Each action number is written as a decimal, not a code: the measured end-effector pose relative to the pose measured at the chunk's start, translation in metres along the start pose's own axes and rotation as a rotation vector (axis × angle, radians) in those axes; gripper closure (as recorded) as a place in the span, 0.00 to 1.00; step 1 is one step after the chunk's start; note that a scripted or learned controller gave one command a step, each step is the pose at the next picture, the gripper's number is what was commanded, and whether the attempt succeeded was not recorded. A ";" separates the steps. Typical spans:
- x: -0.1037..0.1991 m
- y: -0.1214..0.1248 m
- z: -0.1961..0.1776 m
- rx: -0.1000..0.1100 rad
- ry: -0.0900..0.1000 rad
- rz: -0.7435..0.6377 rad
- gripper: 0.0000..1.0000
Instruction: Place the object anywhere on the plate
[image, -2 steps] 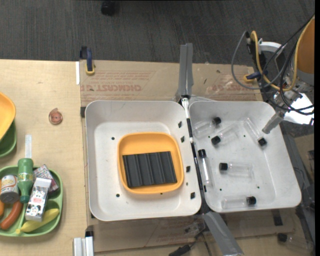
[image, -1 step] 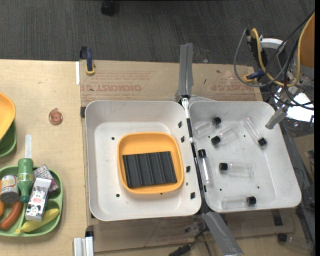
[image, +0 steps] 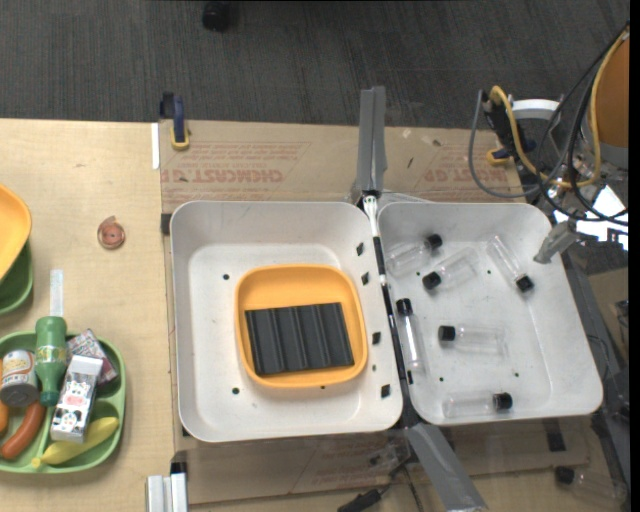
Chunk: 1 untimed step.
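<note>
Left bin: you see the shallow white plastic bin (image: 195, 300) on the left of the worktop (image: 90, 180), touching its twin along the middle.
Plate: a rounded-square orange plate (image: 300, 277) lies near the centre of that bin.
Task's thing: the dark grey ribbed rectangular block (image: 299, 337) lies flat on the orange plate, within its rim and towards the plate's near edge.
Right bin: the second white bin (image: 560, 370) holds several clear plastic vials with black caps (image: 447, 270), scattered and lying on their sides.
End effector: you find a grey tip (image: 553, 243) at the right bin's far right corner, below a tangle of cables; you cannot tell whether it is open or closed, and nothing shows in its grip.
Arm: its orange band (image: 612, 95) sits at the upper right.
Under the bins: a printed brown cardboard sheet (image: 260, 170).
Left edge: a green plate of toy food (image: 105, 435) sits well apart from the bins.
</note>
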<state>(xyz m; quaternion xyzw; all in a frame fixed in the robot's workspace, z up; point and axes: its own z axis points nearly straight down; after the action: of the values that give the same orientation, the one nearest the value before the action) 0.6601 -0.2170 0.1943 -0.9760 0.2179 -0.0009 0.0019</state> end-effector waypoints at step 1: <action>0.001 0.002 -0.097 0.002 -0.001 -0.213 0.00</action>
<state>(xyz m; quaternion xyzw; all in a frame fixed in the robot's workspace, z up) 0.6601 -0.2193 0.2911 -0.9936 0.1128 -0.0010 0.0028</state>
